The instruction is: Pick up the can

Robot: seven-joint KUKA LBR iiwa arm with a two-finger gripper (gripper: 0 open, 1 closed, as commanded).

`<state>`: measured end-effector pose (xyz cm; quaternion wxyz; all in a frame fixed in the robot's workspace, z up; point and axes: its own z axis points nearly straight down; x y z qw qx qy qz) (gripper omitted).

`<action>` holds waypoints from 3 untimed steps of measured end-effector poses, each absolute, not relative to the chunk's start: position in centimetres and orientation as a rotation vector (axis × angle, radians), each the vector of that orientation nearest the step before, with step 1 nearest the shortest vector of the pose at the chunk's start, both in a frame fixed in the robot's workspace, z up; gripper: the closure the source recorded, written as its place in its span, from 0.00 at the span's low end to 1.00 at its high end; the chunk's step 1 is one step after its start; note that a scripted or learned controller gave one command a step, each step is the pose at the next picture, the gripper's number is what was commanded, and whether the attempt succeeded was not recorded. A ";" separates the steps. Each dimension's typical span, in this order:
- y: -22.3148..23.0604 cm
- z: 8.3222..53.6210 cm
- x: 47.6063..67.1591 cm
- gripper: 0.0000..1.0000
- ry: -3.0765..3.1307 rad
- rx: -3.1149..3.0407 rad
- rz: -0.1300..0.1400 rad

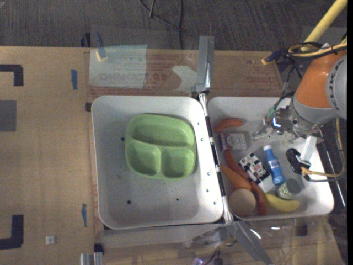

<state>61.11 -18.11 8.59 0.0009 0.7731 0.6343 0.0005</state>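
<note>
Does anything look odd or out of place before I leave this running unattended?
Nothing looks spilled or broken. The right bin is crowded: the blue bottle, banana and can lie jumbled together. The green tray sits slightly askew in the left bin.

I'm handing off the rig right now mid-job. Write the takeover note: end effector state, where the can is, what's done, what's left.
End effector: over the upper part of the right bin; whether it is open or shut cannot be told. Nothing shows between its fingers.
Can: sits upright near the right bin's lower right, beside the banana and just below the blue bottle.
Left bin: holds the green divided tray.
Done: no pickup yet.
Left: move down to the can, grasp, lift.
</note>
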 end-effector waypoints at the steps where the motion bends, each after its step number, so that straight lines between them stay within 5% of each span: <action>1: -20.5 11.2 66.5 0.00 1.834 2.549 0.002; 2: -19.4 8.5 63.5 0.00 1.765 2.603 0.000; 3: -19.4 9.7 63.7 1.00 1.765 2.598 0.002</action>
